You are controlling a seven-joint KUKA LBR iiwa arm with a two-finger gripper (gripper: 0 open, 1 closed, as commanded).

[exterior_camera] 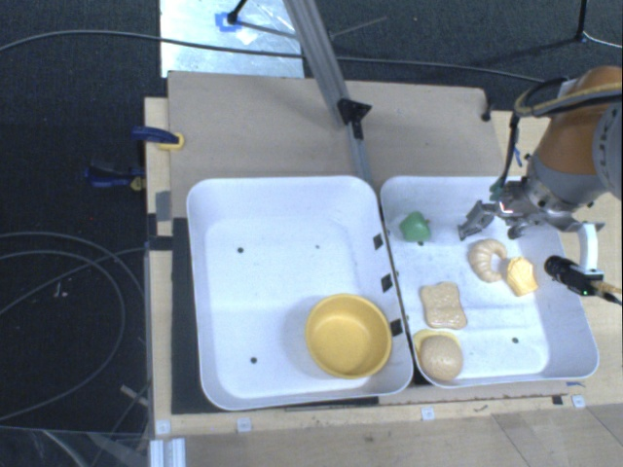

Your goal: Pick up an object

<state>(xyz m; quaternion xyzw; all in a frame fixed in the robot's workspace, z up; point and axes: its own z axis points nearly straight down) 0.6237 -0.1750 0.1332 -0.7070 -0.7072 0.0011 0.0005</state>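
The claw hangs over the upper middle of the right bin, its dark fingers splayed apart, one tip reaching left toward frame centre and the other sitting lower right. Nothing lies between them; they are spread and bare.

Nearest to it is the croissant, just below and a touch left of the claw in the frame. It is a curled piece, its arc opening toward the lower right, so it offers no clean long axis; the narrowest bite looks to be across the curve's body. Touching or almost touching the croissant's right end is a yellow wedge, which could crowd a finger coming down on that side.

Left of the claw, near the bin's upper left corner, sits a green piece, well clear of the others. Lower down lie a tan biscuit and, at the bottom edge, a round bun in a yellow cup.

In the left bin a yellow bowl rests at the lower right, far from the claw.

My guess is that the croissant is the likely target: a short shift down-frame, then a descent.
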